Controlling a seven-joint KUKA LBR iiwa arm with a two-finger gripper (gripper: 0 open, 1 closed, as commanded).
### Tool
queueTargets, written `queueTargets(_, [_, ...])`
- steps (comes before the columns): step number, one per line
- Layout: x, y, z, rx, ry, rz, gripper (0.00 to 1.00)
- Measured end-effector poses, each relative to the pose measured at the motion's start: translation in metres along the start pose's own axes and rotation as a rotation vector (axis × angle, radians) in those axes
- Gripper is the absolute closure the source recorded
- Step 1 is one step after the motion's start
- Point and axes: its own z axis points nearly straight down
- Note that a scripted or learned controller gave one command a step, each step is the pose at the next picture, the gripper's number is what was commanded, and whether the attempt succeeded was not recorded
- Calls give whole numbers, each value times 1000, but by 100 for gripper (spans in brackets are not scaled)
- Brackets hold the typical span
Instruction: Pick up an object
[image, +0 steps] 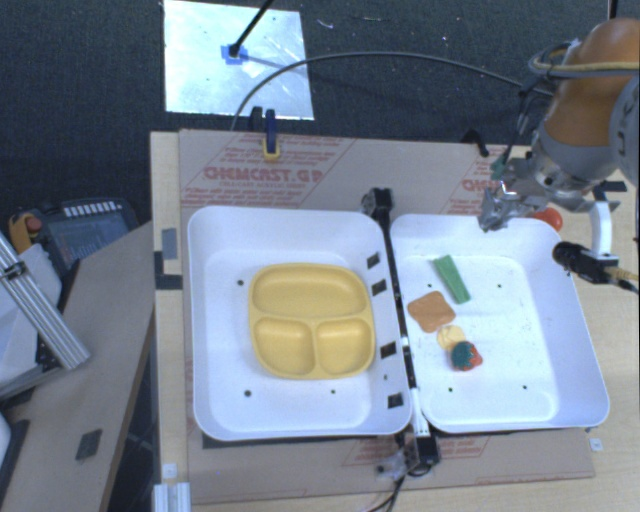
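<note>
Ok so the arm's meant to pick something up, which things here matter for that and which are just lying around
For the job:
pincer, above the right bin's far edge
green block
brown flat piece
yellow piece
small red and green toy

Just lying about:
yellow divided tray in the left bin
cardboard sheet
blue and yellow clamp

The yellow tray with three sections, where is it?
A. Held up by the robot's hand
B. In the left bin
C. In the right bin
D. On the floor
B. The yellow tray lies flat in the left bin, while the green block and the other small things sit in the right bin, and the robot's hand is up at that bin's far edge.
</note>
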Motion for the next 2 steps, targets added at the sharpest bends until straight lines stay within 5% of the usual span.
queueTargets(2, [103,-21,-3,7,3,-5,100])
